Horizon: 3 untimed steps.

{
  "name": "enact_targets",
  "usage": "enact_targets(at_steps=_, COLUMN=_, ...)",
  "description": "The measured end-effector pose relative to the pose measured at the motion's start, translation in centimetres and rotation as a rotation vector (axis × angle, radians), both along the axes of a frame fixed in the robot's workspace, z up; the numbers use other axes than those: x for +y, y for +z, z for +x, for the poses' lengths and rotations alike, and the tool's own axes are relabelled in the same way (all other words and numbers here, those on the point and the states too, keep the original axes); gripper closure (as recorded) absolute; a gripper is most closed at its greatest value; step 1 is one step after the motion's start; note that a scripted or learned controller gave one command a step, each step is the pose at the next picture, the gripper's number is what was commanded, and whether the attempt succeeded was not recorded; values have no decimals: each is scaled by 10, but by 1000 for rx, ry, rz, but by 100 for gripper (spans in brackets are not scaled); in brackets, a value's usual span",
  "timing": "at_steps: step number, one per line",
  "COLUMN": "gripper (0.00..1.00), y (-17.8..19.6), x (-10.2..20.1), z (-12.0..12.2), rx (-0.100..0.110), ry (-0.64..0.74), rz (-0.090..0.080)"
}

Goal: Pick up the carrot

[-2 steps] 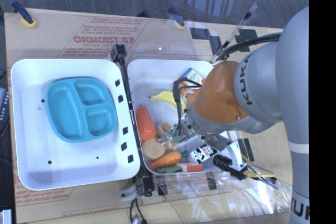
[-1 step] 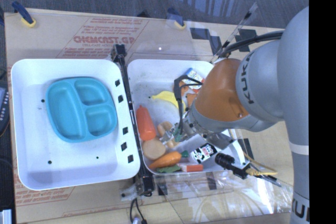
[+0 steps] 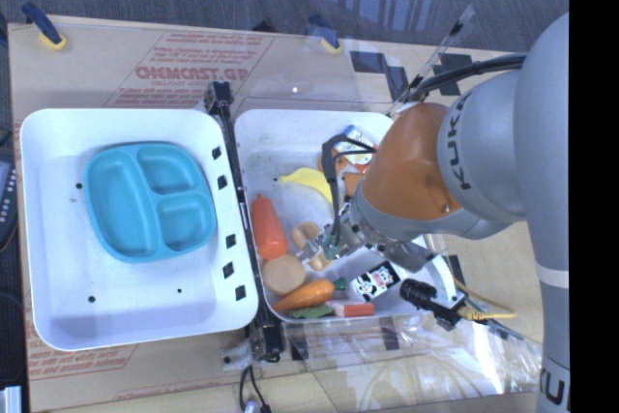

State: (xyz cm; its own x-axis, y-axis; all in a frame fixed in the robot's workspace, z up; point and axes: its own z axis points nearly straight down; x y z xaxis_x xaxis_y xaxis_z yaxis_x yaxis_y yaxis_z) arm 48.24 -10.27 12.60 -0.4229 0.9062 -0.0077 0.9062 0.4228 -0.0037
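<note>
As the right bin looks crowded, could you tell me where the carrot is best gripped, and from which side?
Probably the carrot's thick orange middle, from above. It lies flat along the right bin's near wall, with a round beige item close behind it.

Orange carrot (image 3: 305,294), blue divided plate (image 3: 150,200), yellow banana (image 3: 308,180), white bins (image 3: 58,135), orange-banded grey arm (image 3: 426,174)

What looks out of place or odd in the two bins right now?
Nothing spilled or broken. The right bin is crowded: the carrot lies near its front edge beside other toy food. The blue tray sits alone, slightly askew, in the left bin.
</note>
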Motion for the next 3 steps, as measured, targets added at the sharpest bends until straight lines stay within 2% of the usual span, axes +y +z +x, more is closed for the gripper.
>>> enact_targets(at_steps=1, gripper=0, y=0, x=0, z=0, rx=0, ry=2, rz=-1)
enact_targets(at_steps=2, gripper=0, y=-29, x=2, z=-2, rx=-5, ry=57, rz=10)
enact_targets(at_steps=3, gripper=100, y=-18, x=1, z=0, rx=-9, ry=68, rz=6)
